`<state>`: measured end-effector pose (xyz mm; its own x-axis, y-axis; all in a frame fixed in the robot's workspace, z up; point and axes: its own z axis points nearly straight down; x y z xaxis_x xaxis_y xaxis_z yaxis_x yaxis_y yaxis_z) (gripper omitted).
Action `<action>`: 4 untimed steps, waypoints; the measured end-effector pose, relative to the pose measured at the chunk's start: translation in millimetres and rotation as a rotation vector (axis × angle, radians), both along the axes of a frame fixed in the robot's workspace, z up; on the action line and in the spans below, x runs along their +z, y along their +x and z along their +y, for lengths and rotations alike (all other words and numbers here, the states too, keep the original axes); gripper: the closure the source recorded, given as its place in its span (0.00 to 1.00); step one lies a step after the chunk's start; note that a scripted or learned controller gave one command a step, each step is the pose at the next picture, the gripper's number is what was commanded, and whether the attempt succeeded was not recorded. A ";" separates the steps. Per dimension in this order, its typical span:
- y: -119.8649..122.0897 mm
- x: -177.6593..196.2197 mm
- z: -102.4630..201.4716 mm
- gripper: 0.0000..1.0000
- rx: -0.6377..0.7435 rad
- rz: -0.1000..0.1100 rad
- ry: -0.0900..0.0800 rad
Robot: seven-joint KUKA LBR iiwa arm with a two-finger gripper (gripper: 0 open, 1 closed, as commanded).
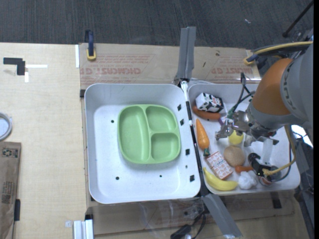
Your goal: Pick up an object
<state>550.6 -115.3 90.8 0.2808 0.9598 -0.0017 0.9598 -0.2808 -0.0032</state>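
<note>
Whether the jaws are parted or closed cannot be told from this slanted look down; the gripper (pixel 241 128) hangs low in the right bin (pixel 294 180), right by a small yellow fruit (pixel 236 138), with the grey arm (pixel 286 91) and its orange band reaching in over the bin's far side. Taking that yellow fruit as the mark: a round tan object (pixel 234 156) lies just in front of it, an orange carrot (pixel 202 134) sits to its left, a black-and-white toy (pixel 209 102) is behind it, and a red-and-white packet (pixel 219 164) and a banana (pixel 218 181) lie nearer the front rim. Across the divider, the left bin (pixel 99 148) holds a green divided plate (pixel 148 133).
</note>
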 end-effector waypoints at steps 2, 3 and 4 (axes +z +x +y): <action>-4.8 55.4 -27.3 1.00 -0.021 -0.001 0.000; -4.8 55.4 -27.2 0.00 -0.021 -0.001 0.000; 24.7 -0.1 -6.2 0.00 0.185 0.000 0.001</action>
<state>575.3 -121.5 90.7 0.0996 0.9950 -0.0005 0.9950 -0.0996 -0.0034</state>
